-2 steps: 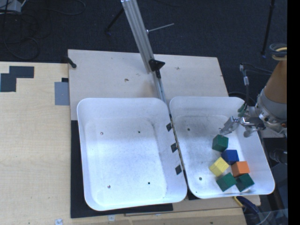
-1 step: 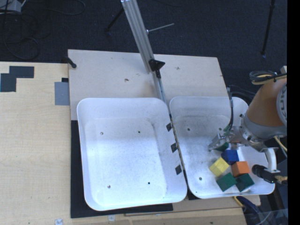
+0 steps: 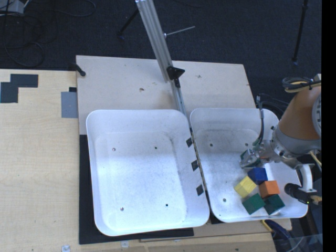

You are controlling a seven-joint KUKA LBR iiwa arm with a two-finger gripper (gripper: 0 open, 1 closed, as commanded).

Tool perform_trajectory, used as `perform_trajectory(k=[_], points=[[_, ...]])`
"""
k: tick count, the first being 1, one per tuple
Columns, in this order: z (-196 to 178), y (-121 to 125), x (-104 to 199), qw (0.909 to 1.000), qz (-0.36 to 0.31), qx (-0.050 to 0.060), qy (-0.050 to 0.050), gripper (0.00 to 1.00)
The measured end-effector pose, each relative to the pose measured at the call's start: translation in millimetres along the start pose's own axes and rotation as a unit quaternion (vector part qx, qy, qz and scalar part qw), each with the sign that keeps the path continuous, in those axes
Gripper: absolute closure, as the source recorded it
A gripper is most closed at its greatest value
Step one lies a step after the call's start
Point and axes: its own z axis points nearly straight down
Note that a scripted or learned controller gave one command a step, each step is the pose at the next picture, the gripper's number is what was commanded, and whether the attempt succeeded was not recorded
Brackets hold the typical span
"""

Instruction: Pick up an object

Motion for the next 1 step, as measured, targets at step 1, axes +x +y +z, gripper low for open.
perform_trajectory(k=[1], points=[[-126.8, 85.7, 59.1, 1.0, -0.005, -0.004, -0.001, 1.0]])
